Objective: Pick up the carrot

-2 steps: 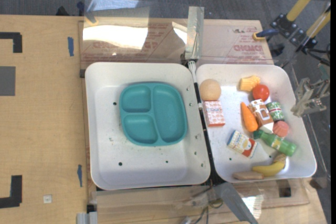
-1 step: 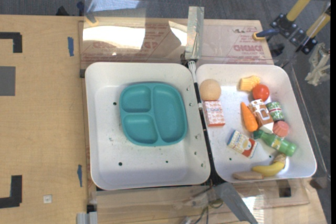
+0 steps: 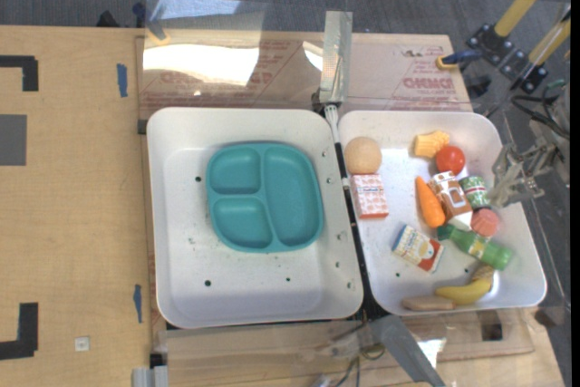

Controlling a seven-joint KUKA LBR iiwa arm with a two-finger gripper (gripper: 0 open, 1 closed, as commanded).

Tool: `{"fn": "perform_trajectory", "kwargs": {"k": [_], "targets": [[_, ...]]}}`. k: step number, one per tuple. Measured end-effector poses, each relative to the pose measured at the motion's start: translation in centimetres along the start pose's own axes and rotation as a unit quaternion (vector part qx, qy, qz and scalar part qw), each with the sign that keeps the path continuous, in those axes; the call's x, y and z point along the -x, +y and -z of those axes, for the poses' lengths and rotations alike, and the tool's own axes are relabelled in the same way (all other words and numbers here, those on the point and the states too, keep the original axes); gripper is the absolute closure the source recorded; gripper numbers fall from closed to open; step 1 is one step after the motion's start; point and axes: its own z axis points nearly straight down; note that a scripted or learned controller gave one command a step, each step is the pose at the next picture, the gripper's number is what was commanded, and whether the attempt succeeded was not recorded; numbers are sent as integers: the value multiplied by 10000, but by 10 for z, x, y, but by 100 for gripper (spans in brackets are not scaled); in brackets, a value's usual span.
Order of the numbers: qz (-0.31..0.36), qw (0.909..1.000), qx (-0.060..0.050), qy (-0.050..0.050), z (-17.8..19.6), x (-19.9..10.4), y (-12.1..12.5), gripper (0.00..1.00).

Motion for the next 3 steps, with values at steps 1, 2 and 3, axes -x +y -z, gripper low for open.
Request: {"fn": "perform_trajectory", "kwargs": {"k": [1, 2, 3], "targets": [[661, 9977, -74, -95, 129, 40, -10, 100], [49, 10000, -15, -31, 54, 60, 46, 100], [1250, 9921, -84, -91, 268, 43, -11, 100]]}}
